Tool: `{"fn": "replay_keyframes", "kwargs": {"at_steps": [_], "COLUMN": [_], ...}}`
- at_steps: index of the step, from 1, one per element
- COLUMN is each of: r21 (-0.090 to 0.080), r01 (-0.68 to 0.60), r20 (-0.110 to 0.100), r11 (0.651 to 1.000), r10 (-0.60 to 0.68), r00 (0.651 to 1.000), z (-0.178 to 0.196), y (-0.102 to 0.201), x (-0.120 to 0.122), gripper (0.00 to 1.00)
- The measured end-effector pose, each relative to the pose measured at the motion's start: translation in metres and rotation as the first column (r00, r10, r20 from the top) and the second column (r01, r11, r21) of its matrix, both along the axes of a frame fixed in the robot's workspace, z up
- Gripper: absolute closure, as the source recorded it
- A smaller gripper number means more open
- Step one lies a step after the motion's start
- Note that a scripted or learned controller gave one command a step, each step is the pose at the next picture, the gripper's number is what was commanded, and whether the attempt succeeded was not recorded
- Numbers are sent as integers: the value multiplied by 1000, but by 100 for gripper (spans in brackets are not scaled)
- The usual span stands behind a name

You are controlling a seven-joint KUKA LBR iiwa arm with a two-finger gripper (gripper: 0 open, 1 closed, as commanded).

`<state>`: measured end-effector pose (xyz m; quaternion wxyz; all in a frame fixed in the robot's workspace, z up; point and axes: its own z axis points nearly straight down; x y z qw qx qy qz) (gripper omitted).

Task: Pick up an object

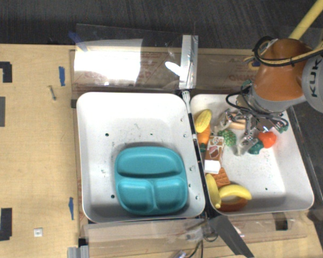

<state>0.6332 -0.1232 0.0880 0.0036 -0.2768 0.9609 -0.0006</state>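
Observation:
My gripper (249, 137) hangs low over the back of the right bin (274, 179), under the orange wrist band (279, 69). It sits among several toy foods. A red tomato (268, 139) and a teal piece (255, 149) lie just to its right. Green broccoli (229, 138) lies just to its left, and a tan bun-like piece (237, 124) sits behind that. By the bin's left wall are a yellow corn cob (203, 120), an orange piece (203, 138), a brown packet (215, 147) and a white block (212, 166). A banana (234, 191) lies at the front left.
The left bin (97, 122) holds a teal divided tray (149, 179) in its front half. A clear plastic sheet (129, 63) and a metal post (188, 61) stand behind the bins. The wall between the bins (196, 160) runs close to the toys.

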Motion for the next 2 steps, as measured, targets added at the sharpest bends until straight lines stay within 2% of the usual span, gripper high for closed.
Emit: {"fn": "replay_keyframes", "kwargs": {"at_steps": [2], "r21": [0], "r01": [0], "r20": [0], "r11": [1000], "r10": [0], "r00": [1000], "z": [0], "y": [0], "x": [0], "gripper": [0]}}
